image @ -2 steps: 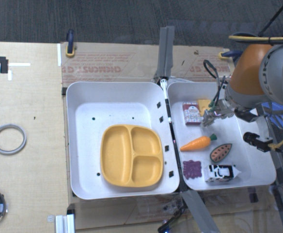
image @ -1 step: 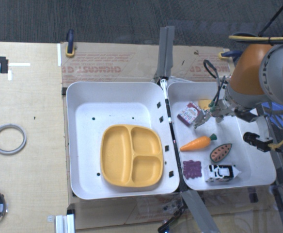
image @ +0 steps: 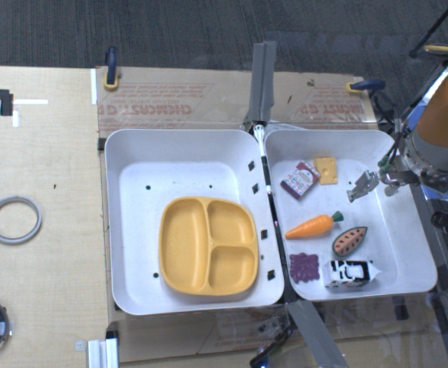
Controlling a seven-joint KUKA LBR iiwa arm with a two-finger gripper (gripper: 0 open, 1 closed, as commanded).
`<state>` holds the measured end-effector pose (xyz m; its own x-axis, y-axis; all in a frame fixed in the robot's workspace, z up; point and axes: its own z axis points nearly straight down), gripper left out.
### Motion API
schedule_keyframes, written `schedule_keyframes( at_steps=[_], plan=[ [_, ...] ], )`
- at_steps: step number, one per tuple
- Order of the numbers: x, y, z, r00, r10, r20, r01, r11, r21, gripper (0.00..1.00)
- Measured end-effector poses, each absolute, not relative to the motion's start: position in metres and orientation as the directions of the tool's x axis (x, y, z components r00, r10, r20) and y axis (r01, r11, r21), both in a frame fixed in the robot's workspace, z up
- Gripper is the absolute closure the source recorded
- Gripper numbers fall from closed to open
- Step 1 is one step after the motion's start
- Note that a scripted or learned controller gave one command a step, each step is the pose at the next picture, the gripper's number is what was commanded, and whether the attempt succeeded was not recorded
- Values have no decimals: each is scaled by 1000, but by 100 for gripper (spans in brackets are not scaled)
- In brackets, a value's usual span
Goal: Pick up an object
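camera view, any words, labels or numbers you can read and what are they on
Red print on the cardboard sheet behind the bins: it appears upside down and mirrored; too blurred to read.
Small purple packet in the right bin: has a label, too small to read.
Black and white toy: markings, no readable text.
Yellow divided plate in the left bin: no text.

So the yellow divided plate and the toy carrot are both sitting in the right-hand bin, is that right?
Not quite. The camera view shows the yellow divided plate in the left bin. The toy carrot does lie in the right bin.
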<state>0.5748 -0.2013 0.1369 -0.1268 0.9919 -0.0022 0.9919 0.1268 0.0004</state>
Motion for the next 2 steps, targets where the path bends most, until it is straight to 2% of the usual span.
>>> schedule_keyframes(
  at_steps=[1,2],
  plan=[
    [591,-172,130,-251,968,-1,968,251,0,0],
    [507,-176,91,-141,990,0,990,141,-2,0]
  ],
)
